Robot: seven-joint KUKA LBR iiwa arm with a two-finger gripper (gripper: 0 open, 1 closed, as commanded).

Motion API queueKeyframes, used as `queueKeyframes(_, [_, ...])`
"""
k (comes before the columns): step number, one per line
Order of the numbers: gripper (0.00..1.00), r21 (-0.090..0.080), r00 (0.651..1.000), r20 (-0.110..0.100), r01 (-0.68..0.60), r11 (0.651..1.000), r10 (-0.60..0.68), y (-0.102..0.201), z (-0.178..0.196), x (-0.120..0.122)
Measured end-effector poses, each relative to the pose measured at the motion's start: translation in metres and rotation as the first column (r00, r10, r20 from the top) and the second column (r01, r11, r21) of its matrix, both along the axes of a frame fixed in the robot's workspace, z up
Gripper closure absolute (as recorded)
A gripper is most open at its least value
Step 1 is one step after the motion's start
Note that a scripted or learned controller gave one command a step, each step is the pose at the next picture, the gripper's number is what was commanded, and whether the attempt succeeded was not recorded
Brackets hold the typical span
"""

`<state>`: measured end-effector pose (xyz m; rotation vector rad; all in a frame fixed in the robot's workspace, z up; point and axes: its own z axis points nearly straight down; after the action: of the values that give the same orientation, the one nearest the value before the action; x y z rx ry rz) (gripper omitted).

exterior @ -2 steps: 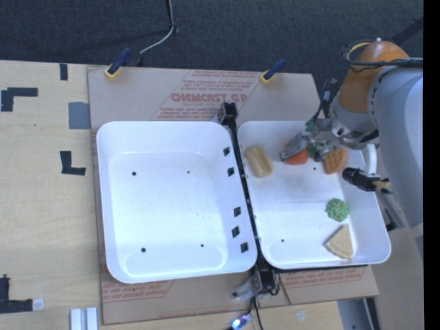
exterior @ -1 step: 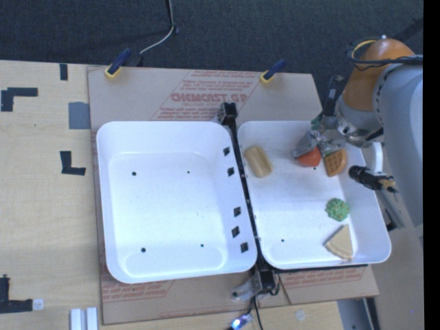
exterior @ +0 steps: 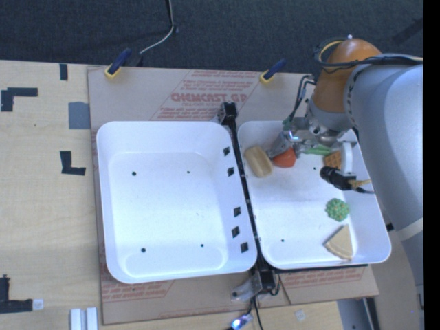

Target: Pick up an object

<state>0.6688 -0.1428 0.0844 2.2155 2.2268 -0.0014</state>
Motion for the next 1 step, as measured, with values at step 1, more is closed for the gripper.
queueKeyframes(1, [1.0, 0.001, 1.0, 0.005, 0.003, 1.0, -0.003, 0.0062, 0.0711, 0.0006])
